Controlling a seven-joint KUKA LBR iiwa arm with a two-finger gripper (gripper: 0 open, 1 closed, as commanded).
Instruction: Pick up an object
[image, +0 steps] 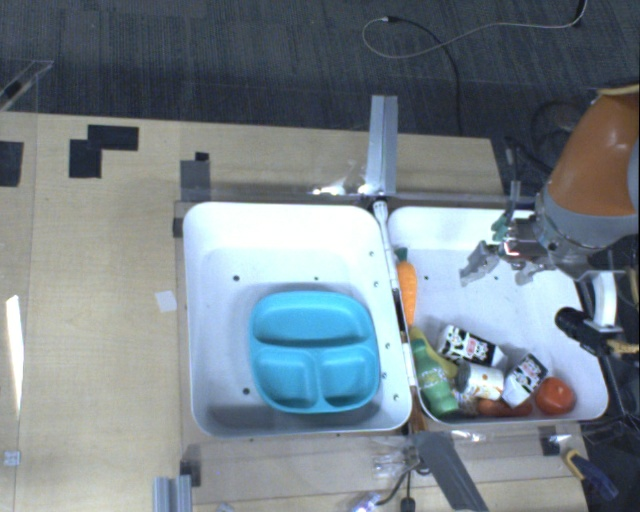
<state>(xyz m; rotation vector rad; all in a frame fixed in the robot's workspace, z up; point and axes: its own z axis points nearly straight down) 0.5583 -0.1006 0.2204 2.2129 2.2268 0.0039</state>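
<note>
Two bins side by side | left bin (215, 300): blue divided tray (315, 350) at centre | right bin (440, 240): carrot (406, 285) along left wall, bottle (432, 375), cartons (470, 348), tomato (553, 397) crowd near edge; far half bare | my gripper (497, 262) over that bare floor, fingers spread, holding nothing | arm (595, 170) from right.

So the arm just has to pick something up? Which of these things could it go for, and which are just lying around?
Things it could pick up, all in the right bin:
- carrot
- green bottle
- black-and-white carton
- tomato
- small can

The gripper is above that bin.

Just lying about:
- blue divided tray in the left bin
- black cable on the floor
</note>
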